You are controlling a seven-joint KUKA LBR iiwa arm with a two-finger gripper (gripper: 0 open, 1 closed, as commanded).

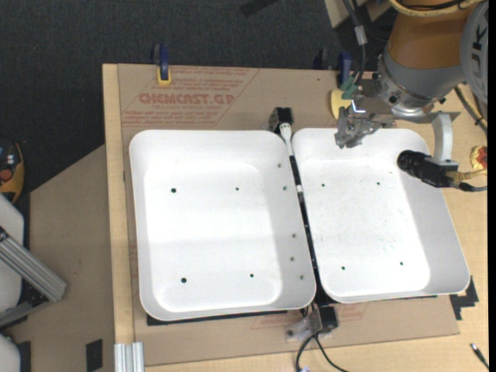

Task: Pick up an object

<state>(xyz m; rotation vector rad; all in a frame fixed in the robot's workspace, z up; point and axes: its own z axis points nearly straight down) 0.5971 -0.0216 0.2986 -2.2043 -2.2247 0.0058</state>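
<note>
My gripper [351, 136] hangs from the grey and orange arm [426, 45] over the far edge of the right white bin [434, 285]. Its tip is near that bin's back left corner. It looks dark and metallic, and I can make out no object at it. The left white bin [147, 231] lies beside the right one, across a black divider strip [301, 200].
A black connector with a cable [422, 167] reaches over the right bin's far right edge. A yellow clamp [339, 101] and a blue clamp [163, 62] hold the brown board [194, 95] at the back. A black clip [280, 118] sits between the bins' far corners.
</note>
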